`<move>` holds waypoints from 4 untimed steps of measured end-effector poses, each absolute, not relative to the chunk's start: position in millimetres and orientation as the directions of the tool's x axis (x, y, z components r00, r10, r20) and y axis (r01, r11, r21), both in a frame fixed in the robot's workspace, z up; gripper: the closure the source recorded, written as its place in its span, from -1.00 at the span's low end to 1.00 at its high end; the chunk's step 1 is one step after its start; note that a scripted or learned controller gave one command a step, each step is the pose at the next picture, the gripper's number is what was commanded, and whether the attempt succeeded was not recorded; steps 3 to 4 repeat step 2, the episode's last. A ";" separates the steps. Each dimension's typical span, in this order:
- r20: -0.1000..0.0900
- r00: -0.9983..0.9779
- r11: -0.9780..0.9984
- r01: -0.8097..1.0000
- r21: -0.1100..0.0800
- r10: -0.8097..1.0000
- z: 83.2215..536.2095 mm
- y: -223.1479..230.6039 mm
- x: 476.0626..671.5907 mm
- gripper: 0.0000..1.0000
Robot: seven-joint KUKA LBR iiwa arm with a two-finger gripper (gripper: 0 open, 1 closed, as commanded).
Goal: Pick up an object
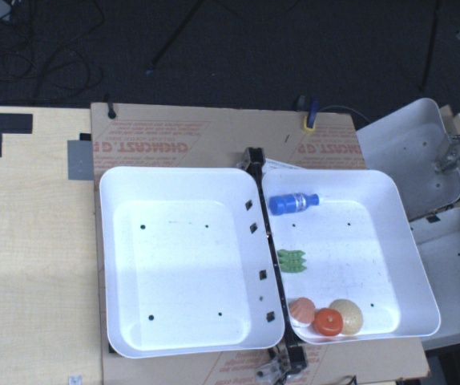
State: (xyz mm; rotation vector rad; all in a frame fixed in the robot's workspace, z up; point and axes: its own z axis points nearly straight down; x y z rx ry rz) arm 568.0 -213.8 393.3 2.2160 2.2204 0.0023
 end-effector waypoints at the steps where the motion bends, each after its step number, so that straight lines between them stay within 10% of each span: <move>1: 0.000 -0.004 0.004 1.000 -0.003 1.000 368.4 -212.8 583.1 1.00; 4: 0.000 -0.005 0.005 1.000 -0.004 1.000 333.0 -212.5 606.1 1.00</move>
